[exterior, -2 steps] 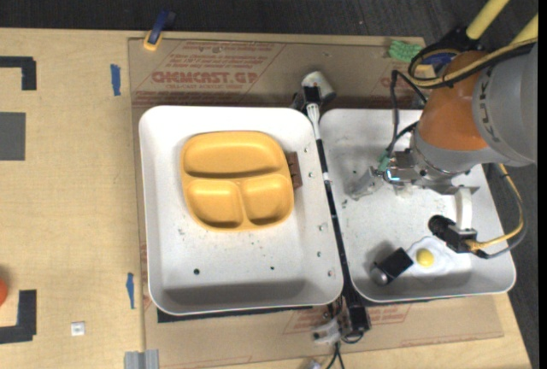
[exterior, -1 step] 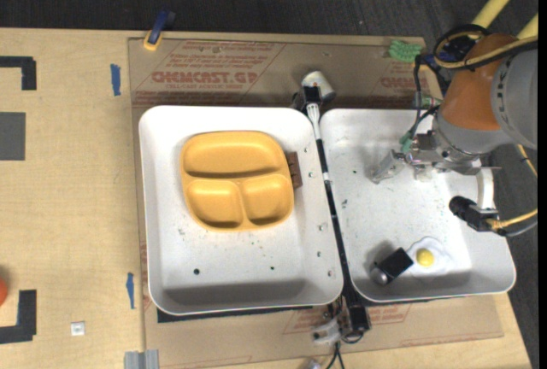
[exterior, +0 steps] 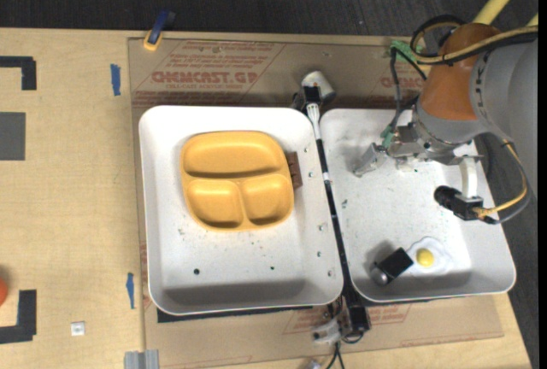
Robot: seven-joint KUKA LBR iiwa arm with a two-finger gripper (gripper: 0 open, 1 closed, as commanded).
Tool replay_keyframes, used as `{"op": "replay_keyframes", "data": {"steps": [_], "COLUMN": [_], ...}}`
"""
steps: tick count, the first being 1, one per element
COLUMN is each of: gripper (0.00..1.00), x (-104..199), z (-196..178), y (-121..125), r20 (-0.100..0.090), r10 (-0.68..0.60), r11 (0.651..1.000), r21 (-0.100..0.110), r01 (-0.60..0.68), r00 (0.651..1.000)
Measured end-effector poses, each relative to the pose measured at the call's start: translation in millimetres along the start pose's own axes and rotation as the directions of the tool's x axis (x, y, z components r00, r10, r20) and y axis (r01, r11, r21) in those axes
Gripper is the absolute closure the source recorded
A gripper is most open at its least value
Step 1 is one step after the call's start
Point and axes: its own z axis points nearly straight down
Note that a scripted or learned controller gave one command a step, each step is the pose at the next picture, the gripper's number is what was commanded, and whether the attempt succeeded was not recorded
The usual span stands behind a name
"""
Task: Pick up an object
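The left bin (exterior: 162, 213) is bearing a yellow three-compartment tray (exterior: 238, 179), which is lying flat toward the bin's upper middle with a small brown item (exterior: 293, 171) showing at its right edge. A few dark specks are sitting on the bin floor below it.

The right bin (exterior: 487, 269) is holding two small things near its lower wall: a black block (exterior: 391, 263) and, just beside it to the right, a white piece with a yellow centre (exterior: 426, 257), resembling a toy fried egg. These appear to be the likeliest objects for picking.

The gripper (exterior: 369, 161) is hanging over the upper part of the right bin, well apart from both small things, with the grey arm (exterior: 504, 94) reaching in behind it. Whether the jaws are spread or pressed together cannot be told from this angle; nothing is showing between them.

Judged risks: the two targets are lying close to each other and to the bin wall, so a descent there could be striking the wall or nudging one piece aside while closing on the other. The flat egg piece is offering little height to pinch and could be slipping free.
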Motion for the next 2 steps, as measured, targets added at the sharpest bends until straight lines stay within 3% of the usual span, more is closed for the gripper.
{"op": "replay_keyframes", "data": {"steps": [1,2], "gripper": [0.00,0.00], "x": [20,1], "z": [0,0], "y": [-42,-27], "r20": [-0.001,0.000], "r10": [0.303,0.185], "r11": [0.953,0.983], "r21": [0.004,0.000], "r01": [-0.303,-0.185], "r00": [0.953,0.983]}}
